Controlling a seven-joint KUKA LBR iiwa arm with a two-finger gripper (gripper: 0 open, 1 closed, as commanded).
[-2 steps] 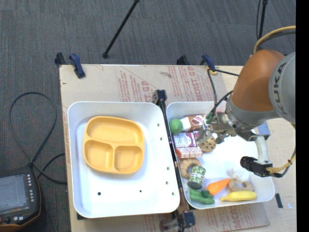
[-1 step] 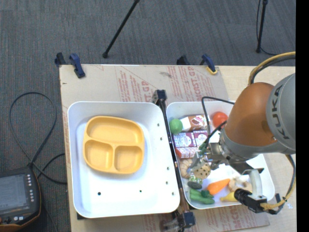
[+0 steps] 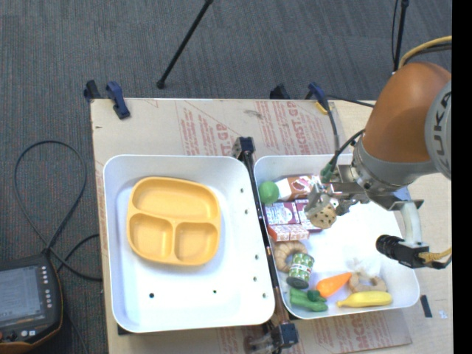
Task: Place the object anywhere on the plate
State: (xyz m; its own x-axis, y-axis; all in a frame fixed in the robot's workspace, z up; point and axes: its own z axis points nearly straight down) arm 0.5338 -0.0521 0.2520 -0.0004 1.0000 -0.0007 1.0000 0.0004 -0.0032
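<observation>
Two white bins sat side by side on the tabletop [image 3: 184,120]. The left bin [image 3: 118,271] carried a yellow divided plate [image 3: 175,220]. Over the right bin [image 3: 409,290], the end effector [image 3: 324,206] was clenched on a tan dotted block [image 3: 322,215], which hung between its fingers just above a red-and-white box [image 3: 284,216]. A green ball [image 3: 268,192] lay just left of it; a small can [image 3: 300,269], carrot [image 3: 335,282] and banana [image 3: 366,299] lay nearer the bin's front.
</observation>
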